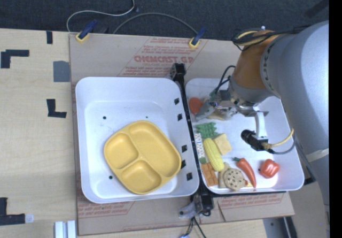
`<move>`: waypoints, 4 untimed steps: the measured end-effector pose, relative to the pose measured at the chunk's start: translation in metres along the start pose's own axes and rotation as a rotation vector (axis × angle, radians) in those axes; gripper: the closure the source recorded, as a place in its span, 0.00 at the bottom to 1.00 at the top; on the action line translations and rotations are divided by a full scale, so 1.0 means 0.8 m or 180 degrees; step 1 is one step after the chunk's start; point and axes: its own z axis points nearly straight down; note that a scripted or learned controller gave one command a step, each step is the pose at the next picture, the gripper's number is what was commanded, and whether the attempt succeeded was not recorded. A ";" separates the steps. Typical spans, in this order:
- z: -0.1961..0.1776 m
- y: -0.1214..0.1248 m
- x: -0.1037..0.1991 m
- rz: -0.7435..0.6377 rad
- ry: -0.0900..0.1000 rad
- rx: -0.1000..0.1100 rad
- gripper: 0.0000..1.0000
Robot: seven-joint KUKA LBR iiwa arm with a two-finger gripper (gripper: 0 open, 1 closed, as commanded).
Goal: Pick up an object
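Yellow plastic, smooth and glossy, makes up the compartment tray [142, 155], a rounded three-section dish lying slightly askew in the left bin [96, 103]. My pincer [218, 107] sits at the upper left of the right bin [291, 178], low over the toys; whether it is wide or narrow I cannot tell, as my wrist hides it. An orange-red round piece [195, 105] lies just left of it. Below, toward the bin's lower left, a ridged yellow corn cob [214, 154] lies with its long axis running from upper left to lower right. Beside it sit a green leafy piece [207, 128], a speckled round cookie [233, 178], a tapered red chili [246, 170] pointing down-right, and a blocky red pepper [269, 168].
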 end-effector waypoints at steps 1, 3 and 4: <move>-0.005 0.065 -0.012 -0.0014 0.0006 0.0034 0.00; -0.019 0.069 -0.010 -0.0009 -0.0006 0.0005 1.00; -0.018 0.068 -0.011 -0.0009 -0.0010 0.0009 0.00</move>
